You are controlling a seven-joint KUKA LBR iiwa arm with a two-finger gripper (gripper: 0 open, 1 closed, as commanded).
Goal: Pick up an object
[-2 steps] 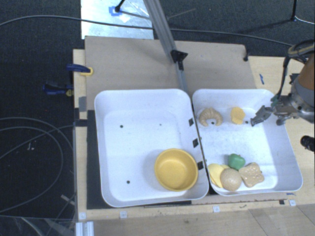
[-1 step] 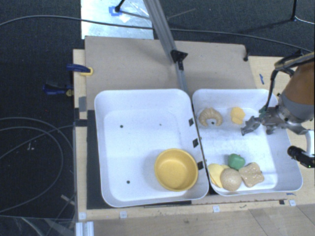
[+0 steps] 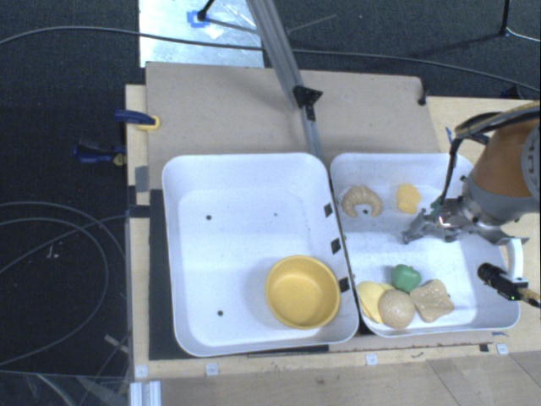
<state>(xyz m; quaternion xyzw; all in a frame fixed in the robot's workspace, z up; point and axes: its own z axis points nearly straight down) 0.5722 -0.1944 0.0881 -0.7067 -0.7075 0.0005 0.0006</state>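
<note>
Camera view looks down on two white bins side by side on the bench. From where I stand, the left bin (image 3: 203, 227) holds a yellow bowl (image 3: 303, 291) near its lower right corner. The right bin (image 3: 380, 166) has a croissant (image 3: 361, 200) and a small yellow piece (image 3: 408, 198) toward its far end, and a cluster at the near end: a green pepper (image 3: 406, 277), a yellow fruit (image 3: 369, 297), a round tan roll (image 3: 396, 309) and a slice of bread (image 3: 432, 300), all touching or nearly so. The gripper (image 3: 420, 229) hangs low over the middle of the right bin, between the two groups, its fingers spread apart with nothing between them. The arm (image 3: 505, 172) reaches in from the right.
</note>
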